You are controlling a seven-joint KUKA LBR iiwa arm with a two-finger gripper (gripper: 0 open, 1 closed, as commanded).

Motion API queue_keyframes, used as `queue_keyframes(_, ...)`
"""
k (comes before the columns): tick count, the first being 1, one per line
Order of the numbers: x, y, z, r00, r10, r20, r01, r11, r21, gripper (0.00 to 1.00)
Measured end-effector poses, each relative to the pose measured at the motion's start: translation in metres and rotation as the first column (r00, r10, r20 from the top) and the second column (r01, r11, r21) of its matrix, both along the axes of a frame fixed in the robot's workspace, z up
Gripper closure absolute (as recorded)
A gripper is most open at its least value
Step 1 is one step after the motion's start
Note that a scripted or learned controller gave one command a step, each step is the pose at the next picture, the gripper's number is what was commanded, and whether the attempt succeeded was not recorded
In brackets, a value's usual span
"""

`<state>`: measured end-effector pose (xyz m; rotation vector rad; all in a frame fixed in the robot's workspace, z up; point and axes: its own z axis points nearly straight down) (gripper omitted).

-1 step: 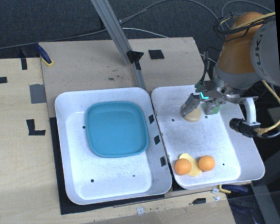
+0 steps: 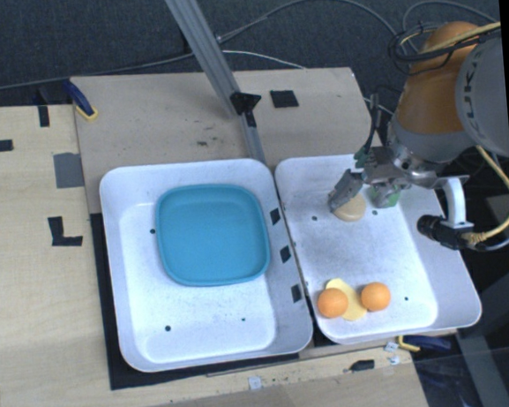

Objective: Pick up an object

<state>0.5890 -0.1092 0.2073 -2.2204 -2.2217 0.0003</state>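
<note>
The end effector (image 2: 364, 193) is low in the right bin (image 2: 441, 306), near its back wall, directly over a pale beige lump (image 2: 351, 209) that peeks out at its lower left; whether it grips the lump or merely sits above it I cannot tell, as the wrist hides the contact. Two orange balls (image 2: 333, 303) and a yellow piece (image 2: 348, 298) lie well apart, toward the bin's front; a blue plate (image 2: 212, 233) sits in the left bin (image 2: 128, 280)

Both bins, the left bin (image 2: 143, 341) and the right bin (image 2: 418, 255), are white with faint grey speckling. The plate (image 2: 211, 234) is plain light blue. The two balls (image 2: 333, 303) (image 2: 375, 297) are orange; the item between them (image 2: 350, 303) is pale yellow. The arm (image 2: 444, 93) is grey with an orange band. The bench (image 2: 32, 288) is light tan with black tape marks.
</note>
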Motion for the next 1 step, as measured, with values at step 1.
queue_keyframes(1,-0.0002,0.0007,-0.0425,1.0,0.0,-0.004,0.0,1.0,0.0,0.0)
